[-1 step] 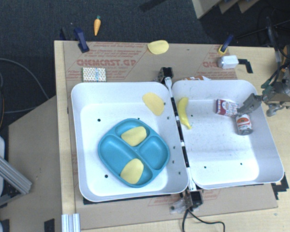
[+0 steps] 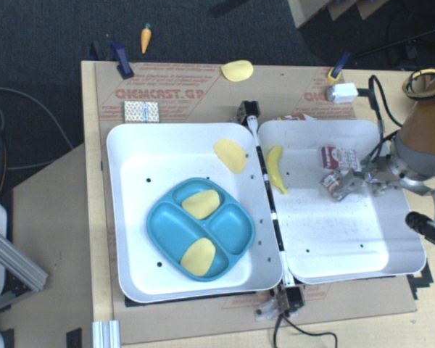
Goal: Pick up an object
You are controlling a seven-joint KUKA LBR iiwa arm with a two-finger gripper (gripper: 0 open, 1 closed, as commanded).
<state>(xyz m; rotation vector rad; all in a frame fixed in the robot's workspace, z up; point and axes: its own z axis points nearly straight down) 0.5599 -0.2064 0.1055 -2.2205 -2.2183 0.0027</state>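
Note:
In the right bin (image 2: 333, 252) a small red and white packet (image 2: 337, 157) lies near the back. My gripper (image 2: 341, 185) reaches in from the right and sits low, just in front of the packet and close to it. The grey metal at its tip blends with the packet's edge, so I cannot say whether they touch. A yellow banana (image 2: 275, 168) lies along the right bin's left wall, well left of the gripper.
The left bin (image 2: 130, 194) holds a blue divided plate (image 2: 228, 234) with two yellow pieces, and another yellow piece (image 2: 230, 155) near its back right corner. A yellow lump (image 2: 237, 70) and a small patterned pack (image 2: 141, 111) lie on the board behind the bins.

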